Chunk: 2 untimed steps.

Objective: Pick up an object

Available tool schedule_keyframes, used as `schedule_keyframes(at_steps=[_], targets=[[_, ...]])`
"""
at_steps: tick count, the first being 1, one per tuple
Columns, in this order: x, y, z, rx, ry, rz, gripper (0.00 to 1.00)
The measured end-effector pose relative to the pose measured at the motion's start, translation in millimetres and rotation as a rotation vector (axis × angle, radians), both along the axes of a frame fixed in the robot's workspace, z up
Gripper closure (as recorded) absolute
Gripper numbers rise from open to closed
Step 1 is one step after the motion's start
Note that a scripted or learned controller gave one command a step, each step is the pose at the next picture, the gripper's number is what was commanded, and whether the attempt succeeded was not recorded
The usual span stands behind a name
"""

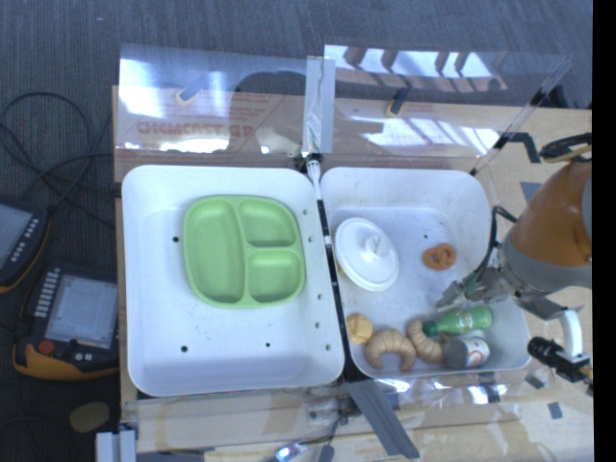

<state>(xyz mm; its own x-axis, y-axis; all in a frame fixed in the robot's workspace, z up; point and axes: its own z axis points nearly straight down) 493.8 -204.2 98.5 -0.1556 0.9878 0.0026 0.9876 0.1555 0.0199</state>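
Observation:
The right bin (pixel 404 186) holds several small objects. A white round lid (pixel 369 251) lies at its left side and an orange cookie (pixel 440 256) sits near the middle. Along the front lie a yellow piece (pixel 359 328), two tan croissants (pixel 389 347), a green bottle (pixel 459 321) on its side and a grey-and-red ball (pixel 466 352). My gripper (pixel 469 290) hangs low at the bin's right side, just above the green bottle and right of the cookie. I see nothing held in it. The orange-banded wrist (pixel 556 221) rises behind it.
The left bin (pixel 144 287) holds a green three-compartment plate (pixel 243 249). A clear plastic wall (pixel 318 104) stands behind both bins. Cables and a handheld pendant (pixel 67 316) lie on the floor at the far left.

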Motion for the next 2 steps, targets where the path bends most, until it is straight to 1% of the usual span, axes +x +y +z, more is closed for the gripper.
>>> schedule_keyframes(at_steps=[1,2], targets=[[-0.2,-0.3,-0.1,0.000,0.000,-0.001,0.00],[44.8,-16.2,23.4,-0.004,0.018,0.228,0.00]])
